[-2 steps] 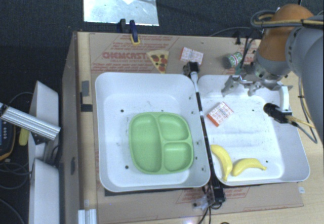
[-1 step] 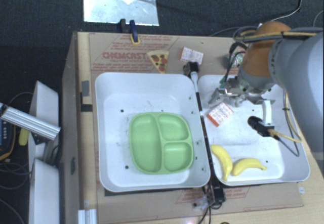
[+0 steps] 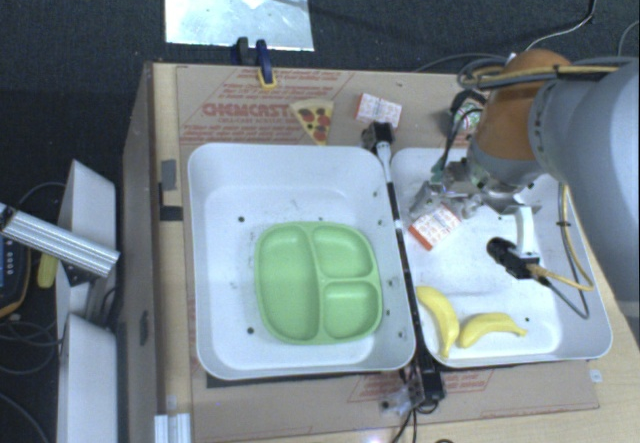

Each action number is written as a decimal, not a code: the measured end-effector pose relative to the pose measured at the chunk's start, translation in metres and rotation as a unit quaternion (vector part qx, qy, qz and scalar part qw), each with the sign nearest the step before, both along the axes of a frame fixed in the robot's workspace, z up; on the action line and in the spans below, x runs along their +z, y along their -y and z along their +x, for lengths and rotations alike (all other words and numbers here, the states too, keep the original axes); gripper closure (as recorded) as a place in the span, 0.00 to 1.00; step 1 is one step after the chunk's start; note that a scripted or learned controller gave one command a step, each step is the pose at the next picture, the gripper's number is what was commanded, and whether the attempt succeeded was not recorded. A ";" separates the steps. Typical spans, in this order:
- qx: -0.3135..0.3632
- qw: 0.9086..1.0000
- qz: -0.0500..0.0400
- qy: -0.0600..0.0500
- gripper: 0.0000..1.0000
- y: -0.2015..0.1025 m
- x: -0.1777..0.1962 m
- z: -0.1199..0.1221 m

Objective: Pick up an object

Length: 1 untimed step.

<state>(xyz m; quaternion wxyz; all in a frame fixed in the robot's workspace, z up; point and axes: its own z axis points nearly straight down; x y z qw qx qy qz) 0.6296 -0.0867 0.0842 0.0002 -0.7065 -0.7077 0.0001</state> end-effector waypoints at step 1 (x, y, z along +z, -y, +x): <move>0.001 1.000 0.000 0.001 1.00 0.000 0.011 0.001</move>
